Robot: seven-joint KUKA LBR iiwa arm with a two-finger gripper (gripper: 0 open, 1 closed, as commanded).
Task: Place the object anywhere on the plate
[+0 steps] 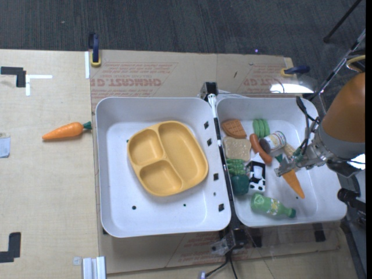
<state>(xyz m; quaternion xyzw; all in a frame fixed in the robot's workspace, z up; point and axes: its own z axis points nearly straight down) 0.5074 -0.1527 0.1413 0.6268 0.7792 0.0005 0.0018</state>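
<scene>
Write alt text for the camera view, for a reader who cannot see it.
A grey arm with an orange band reaches from the right, its tool low over an orange carrot in the right bin among toy foods. The left bin holds a yellow divided plate; another carrot lies on the bench at left.

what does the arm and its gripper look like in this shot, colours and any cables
The arm enters from the right with a rounded, glossy orange band above a grey wrist section. Thin dark cables loop beside it on the side toward the bins. The gripper at its end is small, metallic grey and dark, with slim parts reaching left over the right bin.
</scene>
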